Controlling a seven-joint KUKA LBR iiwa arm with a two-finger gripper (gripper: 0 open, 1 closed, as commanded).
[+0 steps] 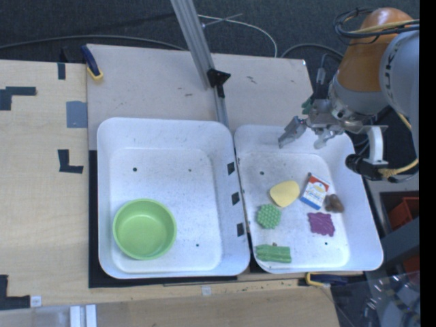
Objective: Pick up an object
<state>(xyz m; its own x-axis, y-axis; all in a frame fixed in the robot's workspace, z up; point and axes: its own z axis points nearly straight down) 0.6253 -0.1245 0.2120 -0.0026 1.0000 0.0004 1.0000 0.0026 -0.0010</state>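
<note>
Nothing is picked yet. My gripper (305, 133) hangs spread open and empty over the right bin's (361, 251) far edge; the yellow piece (285, 193) and its neighbours lie nearer, untouched. The whole grasp remains.

Contents of right bin (361, 247), all lying flat on the white floor, none held:
- yellow wedge-shaped piece (285, 193), near the middle
- small white, red and blue carton (315, 192), just right of the yellow piece, slightly tilted
- small brown lump (334, 203), touching the carton's right edge
- purple ragged-edged piece (321, 223), below the carton
- round green bumpy piece (269, 216), below the yellow piece
- oblong green textured piece (273, 253), at the near rim

Left bin (109, 176): one light green bowl (144, 229), upright, in the near left corner
</note>
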